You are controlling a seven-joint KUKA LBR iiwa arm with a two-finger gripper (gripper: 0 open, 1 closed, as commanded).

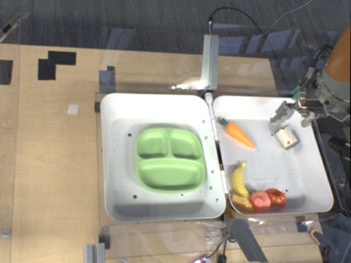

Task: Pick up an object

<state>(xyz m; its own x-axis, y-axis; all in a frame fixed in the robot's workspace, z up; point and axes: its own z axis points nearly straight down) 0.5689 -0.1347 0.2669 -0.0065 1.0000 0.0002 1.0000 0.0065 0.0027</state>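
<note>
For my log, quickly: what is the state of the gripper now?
Gripper: open, holding nothing, poised above the small white object in the right bin.

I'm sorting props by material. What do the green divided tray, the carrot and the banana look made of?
Green divided tray: likely moulded plastic, matte, with uniform colour and rounded compartments. Carrot and banana: probably plastic toy food, smooth, with flat even colour and a slight sheen; the picture is too coarse to be sure.

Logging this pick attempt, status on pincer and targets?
Pincer over right bin, far right corner, just above small white block; nothing seen held. Carrot, banana, red items untouched. Green tray in left bin. Path clear.
</note>
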